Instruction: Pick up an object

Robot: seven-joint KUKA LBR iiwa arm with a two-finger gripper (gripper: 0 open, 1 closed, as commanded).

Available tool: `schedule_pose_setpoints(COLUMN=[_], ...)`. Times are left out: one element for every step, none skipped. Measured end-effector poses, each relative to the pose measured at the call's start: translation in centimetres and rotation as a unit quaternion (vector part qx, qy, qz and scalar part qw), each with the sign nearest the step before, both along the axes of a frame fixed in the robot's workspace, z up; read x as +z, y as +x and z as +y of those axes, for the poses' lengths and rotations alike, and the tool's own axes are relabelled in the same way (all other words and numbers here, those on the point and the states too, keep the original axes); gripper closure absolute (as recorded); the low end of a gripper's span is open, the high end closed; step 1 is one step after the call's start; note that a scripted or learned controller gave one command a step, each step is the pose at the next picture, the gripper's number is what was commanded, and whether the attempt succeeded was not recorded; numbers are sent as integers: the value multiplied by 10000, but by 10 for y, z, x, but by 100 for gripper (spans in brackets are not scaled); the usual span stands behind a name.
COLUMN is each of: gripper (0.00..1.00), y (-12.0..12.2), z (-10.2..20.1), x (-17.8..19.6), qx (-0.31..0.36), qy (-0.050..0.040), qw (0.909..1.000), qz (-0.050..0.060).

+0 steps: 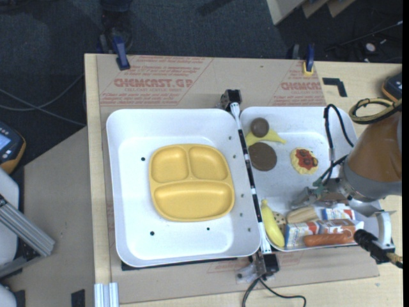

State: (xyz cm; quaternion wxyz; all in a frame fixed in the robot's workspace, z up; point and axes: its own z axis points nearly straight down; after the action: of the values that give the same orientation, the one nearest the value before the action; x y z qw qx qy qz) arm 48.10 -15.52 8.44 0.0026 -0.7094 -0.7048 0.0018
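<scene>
My gripper (311, 198) hangs low over the near half of the right bin (287, 117), below the grey wrist and orange band. Right under it lie a tan bread-like piece (303, 215) and a white printed carton (323, 226), with a reddish sausage (327, 238) along the bin's near edge. A banana (273, 226) lies at the near left corner. Farther back are a brown disc (262, 157), a small brown ball (259, 127) beside a yellow wedge (275, 135), and a small round pizza toy (304, 160). Nothing visibly sits in the gripper.
The left bin (118, 171) bears a yellow divided plate (190, 183). Blue clamps (120, 48) (309, 59) stand at the bench's back edge. A black cable (332, 133) loops over the right bin, and coiled cable (367, 110) lies at the far right.
</scene>
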Motion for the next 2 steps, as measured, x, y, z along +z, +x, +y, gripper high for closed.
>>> schedule_pose_setpoints(gripper=[0, 0], y=[16, 170], z=[40, 40], x=[0, 2], qx=[49, 72], qy=[-2, -24], qw=[10000, 9999], qz=[-35, -83])
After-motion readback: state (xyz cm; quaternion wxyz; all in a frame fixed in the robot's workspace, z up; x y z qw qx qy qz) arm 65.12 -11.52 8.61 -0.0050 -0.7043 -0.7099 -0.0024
